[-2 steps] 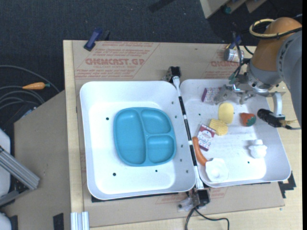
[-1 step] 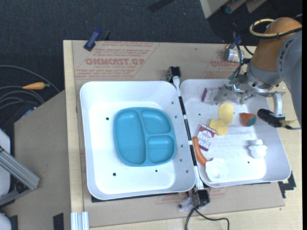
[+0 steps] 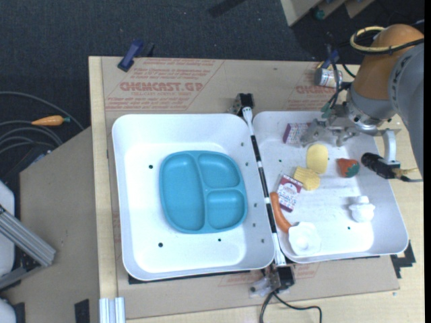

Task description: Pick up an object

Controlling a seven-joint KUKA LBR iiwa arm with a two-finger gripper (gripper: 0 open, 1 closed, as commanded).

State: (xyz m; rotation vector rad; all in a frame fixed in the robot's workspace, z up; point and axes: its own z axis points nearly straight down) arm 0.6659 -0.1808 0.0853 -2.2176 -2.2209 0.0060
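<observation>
The right-hand bin (image 3: 384, 210) holds the objects to choose from: a yellow lemon-like ball (image 3: 317, 157) near its centre, with a yellow block (image 3: 308, 178) touching it at 7 o'clock; a small red-and-white carton (image 3: 290, 192) just beside that block at 8 o'clock; an orange carrot-like stick (image 3: 279, 213) along the bin's left rim; a white cup-like piece (image 3: 302, 237) at 6 o'clock of the bin; a white lumpy toy (image 3: 362, 209) toward 4 o'clock; a red and green piece (image 3: 348, 167) at 3 o'clock of the ball; a purple packet (image 3: 291, 134) at 11 o'clock. The left-hand bin (image 3: 135, 180) carries a blue divided tray (image 3: 203, 191); both bins sit on a brown board printed with red lettering (image 3: 161, 85), over dark carpet (image 3: 54, 32); grey cables (image 3: 27, 140) lie at 9 o'clock. The gripper (image 3: 328, 131) hangs low over the right bin's upper part, at 12 o'clock of the yellow ball; how wide it stands I cannot tell, and nothing is seen between its fingers.
</observation>
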